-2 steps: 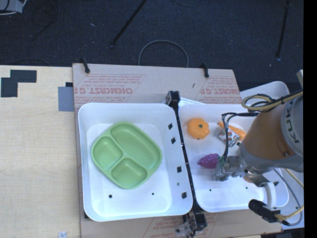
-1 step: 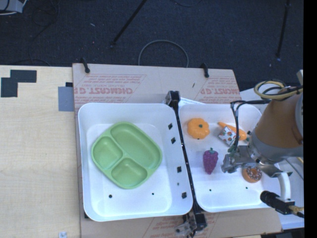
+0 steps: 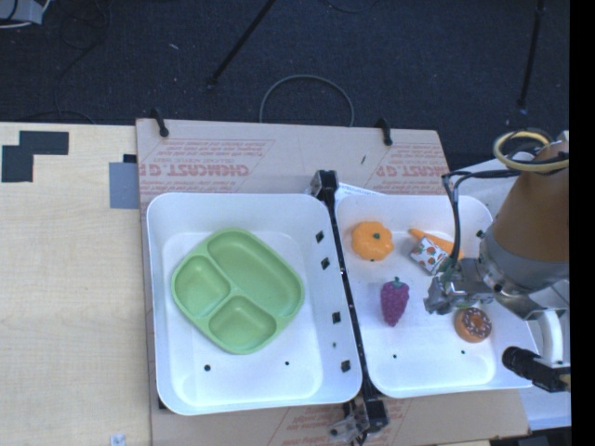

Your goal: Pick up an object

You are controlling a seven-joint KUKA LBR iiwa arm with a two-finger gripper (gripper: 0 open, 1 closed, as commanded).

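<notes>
The right bin (image 3: 418,374) holds an orange pumpkin-shaped toy (image 3: 373,241) at the back, a purple grape bunch (image 3: 394,301) in the middle, a carrot-like orange piece (image 3: 430,240) with a silvery wrapper beside it (image 3: 427,255), and a sprinkled donut (image 3: 473,324) on the right. My gripper (image 3: 444,297) hangs low over the right bin, between the grape bunch and the donut, just below the wrapper. Nothing shows between its tips.
The left bin (image 3: 186,379) carries a green divided plate (image 3: 238,289). A black divider (image 3: 339,291) runs between the two bins. The arm's grey and orange body (image 3: 535,221) covers the right bin's right edge. Cardboard (image 3: 279,161) lies under both bins.
</notes>
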